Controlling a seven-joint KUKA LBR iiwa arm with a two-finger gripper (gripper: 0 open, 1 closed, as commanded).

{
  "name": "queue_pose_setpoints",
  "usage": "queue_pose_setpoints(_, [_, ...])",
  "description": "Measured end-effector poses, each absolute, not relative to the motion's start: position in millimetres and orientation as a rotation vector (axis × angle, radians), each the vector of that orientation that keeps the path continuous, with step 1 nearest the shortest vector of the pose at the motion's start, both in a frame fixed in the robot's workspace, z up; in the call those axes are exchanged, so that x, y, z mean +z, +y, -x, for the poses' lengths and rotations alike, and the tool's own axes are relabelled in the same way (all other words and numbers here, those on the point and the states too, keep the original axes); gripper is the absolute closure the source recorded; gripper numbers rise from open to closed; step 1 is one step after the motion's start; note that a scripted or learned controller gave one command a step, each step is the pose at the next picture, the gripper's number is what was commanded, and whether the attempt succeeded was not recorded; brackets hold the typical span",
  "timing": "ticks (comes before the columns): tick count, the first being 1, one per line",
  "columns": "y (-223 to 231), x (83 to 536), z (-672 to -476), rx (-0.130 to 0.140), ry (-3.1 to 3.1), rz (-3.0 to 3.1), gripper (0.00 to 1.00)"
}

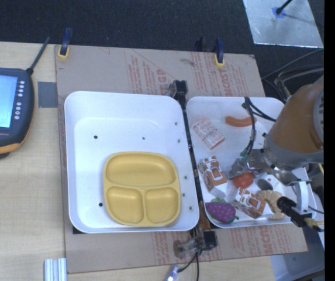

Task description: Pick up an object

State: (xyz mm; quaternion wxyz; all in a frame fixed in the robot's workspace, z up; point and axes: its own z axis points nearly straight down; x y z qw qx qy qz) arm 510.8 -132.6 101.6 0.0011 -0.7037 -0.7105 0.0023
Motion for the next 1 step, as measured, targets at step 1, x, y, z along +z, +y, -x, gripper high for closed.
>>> queue_pose_setpoints(1, [-23.2,202.1,-497.3,0.003,-2.229,2.211,1.00])
